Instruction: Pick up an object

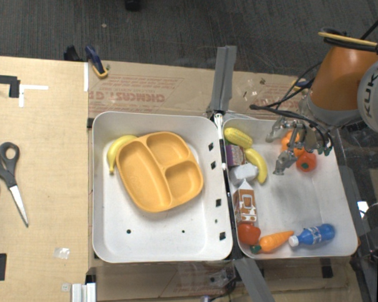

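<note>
Orange tomato-like toy sits just beside the tool in the right bin.

Grey tool [288, 151] hangs low over the right bin [343, 210], its fingers apart with nothing visibly between them; the orange-red round toy [306, 161] lies immediately to its right, touching or nearly so. Two bananas [246, 150] lie to the tool's left, their long axes slanting. Mirrored lettering on the cardboard [148, 92] behind the bins is not legible.

Bananas: three [117, 151], [238, 137], [257, 164]
Divided plates: one [158, 171]
Tomatoes: two [248, 233], [306, 161]
Carrots: one [274, 241]
Bottles: one [313, 235]
Scissors: one [11, 177]
White bins: two [110, 238], [340, 204]
</note>
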### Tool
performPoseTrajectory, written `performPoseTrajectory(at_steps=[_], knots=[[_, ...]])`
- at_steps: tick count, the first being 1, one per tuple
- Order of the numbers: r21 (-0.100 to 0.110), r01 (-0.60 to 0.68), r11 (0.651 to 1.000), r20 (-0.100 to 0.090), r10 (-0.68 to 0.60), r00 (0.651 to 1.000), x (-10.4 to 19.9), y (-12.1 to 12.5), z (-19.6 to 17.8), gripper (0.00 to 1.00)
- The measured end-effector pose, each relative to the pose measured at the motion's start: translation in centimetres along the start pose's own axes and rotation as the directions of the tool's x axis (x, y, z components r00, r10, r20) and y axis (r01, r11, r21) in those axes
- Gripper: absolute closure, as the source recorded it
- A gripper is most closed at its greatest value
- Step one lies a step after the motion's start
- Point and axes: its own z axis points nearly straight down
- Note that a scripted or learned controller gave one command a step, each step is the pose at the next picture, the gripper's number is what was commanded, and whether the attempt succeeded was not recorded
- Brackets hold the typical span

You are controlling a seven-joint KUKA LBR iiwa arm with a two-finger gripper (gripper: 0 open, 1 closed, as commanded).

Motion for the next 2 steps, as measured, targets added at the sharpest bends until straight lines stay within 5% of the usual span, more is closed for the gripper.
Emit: performPoseTrajectory(at_steps=[1,2], knots=[[-0.001,-0.067,0.998,-0.003,0.067,0.998,1.1,4.2,3.1,0.00],[-0.001,-0.092,0.996,-0.003,0.092,0.996,2.6,4.3,3.1,0.00]])
